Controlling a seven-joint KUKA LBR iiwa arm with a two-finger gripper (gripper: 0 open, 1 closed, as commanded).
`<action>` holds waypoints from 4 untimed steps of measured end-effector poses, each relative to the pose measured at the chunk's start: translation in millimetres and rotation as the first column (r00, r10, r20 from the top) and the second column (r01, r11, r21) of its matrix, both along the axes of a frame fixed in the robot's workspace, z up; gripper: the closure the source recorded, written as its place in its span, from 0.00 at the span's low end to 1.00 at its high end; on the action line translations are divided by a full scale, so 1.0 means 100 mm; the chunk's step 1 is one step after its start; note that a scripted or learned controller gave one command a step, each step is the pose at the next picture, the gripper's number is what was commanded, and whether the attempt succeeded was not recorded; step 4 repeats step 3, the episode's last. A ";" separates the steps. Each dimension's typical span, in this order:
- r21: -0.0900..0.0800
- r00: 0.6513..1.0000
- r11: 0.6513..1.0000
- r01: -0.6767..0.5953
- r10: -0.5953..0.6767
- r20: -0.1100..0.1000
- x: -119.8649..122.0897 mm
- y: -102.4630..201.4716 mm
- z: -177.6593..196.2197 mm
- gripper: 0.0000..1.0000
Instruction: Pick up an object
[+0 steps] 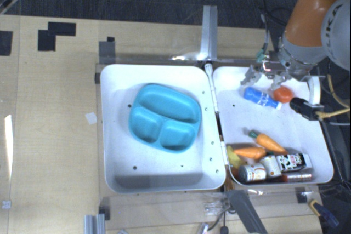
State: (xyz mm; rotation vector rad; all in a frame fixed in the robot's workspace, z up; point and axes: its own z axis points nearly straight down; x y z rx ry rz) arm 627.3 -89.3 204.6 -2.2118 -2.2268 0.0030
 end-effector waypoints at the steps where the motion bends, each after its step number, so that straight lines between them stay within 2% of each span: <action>1: 0.001 0.988 0.988 -0.157 0.157 -0.001 -0.08 -0.15 -1.09 0.00; 2: 0.002 0.987 0.987 -0.159 0.159 -0.001 -0.07 -0.13 -1.01 1.00; 3: -0.002 0.884 0.884 -0.467 0.467 0.005 0.39 0.44 0.27 1.00; 4: -0.002 0.884 0.884 -0.467 0.467 0.005 0.39 0.44 0.27 1.00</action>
